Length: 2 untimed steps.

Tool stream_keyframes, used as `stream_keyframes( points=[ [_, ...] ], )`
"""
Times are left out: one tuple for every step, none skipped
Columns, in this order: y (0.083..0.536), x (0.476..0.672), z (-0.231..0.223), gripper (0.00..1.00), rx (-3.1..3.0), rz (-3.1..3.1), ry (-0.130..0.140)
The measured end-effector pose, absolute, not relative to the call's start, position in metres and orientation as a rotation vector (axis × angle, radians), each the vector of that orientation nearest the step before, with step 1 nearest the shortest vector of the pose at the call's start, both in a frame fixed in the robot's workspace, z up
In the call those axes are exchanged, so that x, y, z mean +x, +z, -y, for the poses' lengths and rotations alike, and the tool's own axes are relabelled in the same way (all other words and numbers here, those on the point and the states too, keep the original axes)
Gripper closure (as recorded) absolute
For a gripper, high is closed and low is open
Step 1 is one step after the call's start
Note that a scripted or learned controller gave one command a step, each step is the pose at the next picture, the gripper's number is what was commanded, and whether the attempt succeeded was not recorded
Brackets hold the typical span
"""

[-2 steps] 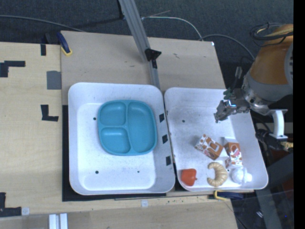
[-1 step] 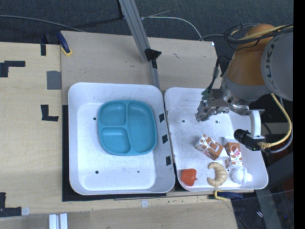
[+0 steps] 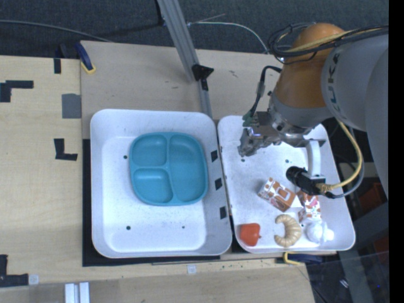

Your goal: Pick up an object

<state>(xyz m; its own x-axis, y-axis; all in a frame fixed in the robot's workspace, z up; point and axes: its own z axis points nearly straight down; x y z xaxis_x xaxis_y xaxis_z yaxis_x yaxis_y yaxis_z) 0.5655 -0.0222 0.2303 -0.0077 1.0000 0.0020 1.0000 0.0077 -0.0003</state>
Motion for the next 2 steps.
stream_keyframes(
  points=[
    [0.222,0.564,-0.028,1.0,-2.212,2.226,0.002],
    [0.213,0.57,-0.086,1.0,-2.212,2.227,0.001]
  ],
)
